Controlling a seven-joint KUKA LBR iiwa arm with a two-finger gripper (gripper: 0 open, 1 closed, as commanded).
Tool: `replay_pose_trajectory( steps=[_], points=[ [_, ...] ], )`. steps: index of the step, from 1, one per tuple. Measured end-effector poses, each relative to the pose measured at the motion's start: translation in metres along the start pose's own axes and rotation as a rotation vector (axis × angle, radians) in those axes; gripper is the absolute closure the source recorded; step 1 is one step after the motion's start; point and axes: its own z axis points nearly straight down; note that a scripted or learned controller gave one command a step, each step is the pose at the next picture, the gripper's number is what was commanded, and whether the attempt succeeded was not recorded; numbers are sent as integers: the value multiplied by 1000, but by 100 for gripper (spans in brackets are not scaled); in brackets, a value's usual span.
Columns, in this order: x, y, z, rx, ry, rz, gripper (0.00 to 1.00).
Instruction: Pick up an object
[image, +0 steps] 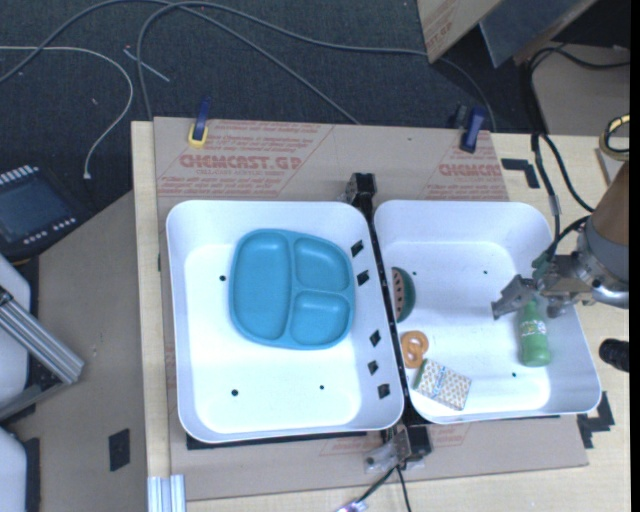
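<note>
The gripper (530, 296) hangs over the right bin (470, 255) with its fingers spread apart, grasping nothing. The green bottle (534, 336) lies on the bin floor by the right wall, its top just under the fingertips

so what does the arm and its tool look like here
The arm enters from the right as a rounded grey metallic body with a tan-orange section above it. Its tool is dark grey metal with angular linkage-like parts. Black cables run beside it.
</note>
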Motion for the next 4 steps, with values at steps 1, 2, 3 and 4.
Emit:
replay_pose_trajectory(
  steps=[1, 2, 3, 4],
  points=[
    [0, 3, -7, -14, -3, -4, 0],
    [0, 10, 37, -10, -2, -4, 0],
    [7, 7, 98, -9, -1, -4, 0],
    [7, 7, 105, -12, -2, -4, 0]
  ],
)
